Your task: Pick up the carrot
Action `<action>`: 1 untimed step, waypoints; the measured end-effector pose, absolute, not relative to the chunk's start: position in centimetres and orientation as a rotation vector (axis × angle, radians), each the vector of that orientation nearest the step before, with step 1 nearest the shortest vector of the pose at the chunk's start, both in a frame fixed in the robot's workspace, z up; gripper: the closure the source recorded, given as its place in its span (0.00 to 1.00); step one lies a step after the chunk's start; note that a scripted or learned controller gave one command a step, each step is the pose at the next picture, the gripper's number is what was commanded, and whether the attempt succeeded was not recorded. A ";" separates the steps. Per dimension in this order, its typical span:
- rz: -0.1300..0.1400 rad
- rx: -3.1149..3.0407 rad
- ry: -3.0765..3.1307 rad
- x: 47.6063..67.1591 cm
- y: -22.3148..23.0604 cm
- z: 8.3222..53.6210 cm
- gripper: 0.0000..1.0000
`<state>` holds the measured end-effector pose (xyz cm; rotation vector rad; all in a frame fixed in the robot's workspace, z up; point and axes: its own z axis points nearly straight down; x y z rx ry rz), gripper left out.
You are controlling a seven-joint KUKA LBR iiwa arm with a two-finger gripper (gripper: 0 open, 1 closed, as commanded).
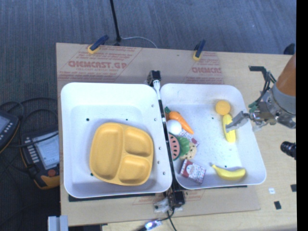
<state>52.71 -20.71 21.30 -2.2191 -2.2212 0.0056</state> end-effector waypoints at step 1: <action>0.001 -2.261 -2.181 61.8 -15.1 21.0 0.00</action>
